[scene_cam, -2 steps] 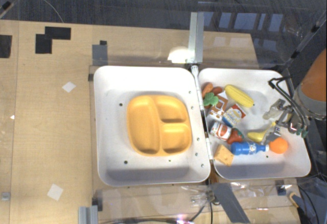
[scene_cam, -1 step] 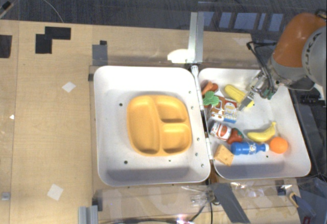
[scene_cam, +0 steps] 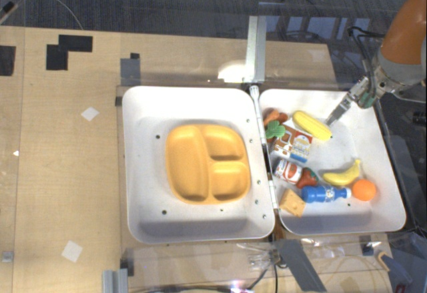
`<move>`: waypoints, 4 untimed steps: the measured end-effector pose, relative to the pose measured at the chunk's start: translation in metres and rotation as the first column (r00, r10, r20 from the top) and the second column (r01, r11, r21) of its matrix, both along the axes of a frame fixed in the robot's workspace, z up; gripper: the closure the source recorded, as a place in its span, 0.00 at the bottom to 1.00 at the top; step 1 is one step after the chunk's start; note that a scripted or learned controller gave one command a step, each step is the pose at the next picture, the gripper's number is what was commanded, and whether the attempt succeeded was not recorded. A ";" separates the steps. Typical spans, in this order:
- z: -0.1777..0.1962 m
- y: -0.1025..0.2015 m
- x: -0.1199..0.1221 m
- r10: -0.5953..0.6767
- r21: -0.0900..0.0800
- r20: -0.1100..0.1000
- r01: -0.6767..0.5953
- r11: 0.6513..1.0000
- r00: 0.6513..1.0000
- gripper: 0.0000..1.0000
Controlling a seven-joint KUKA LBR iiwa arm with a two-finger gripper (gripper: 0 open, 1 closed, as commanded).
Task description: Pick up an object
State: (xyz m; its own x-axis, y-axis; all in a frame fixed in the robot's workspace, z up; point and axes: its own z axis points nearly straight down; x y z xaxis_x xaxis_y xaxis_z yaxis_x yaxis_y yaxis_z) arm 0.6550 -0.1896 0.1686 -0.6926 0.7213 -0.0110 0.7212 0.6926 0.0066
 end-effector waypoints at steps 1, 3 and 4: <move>-0.016 -0.011 -0.058 0.057 0.002 -0.009 -0.057 0.998 0.998 0.00; -0.075 -0.010 -0.073 -0.012 0.001 -0.005 0.012 1.000 1.000 0.00; -0.081 0.069 -0.013 -0.143 0.006 -0.001 0.143 0.990 0.990 0.00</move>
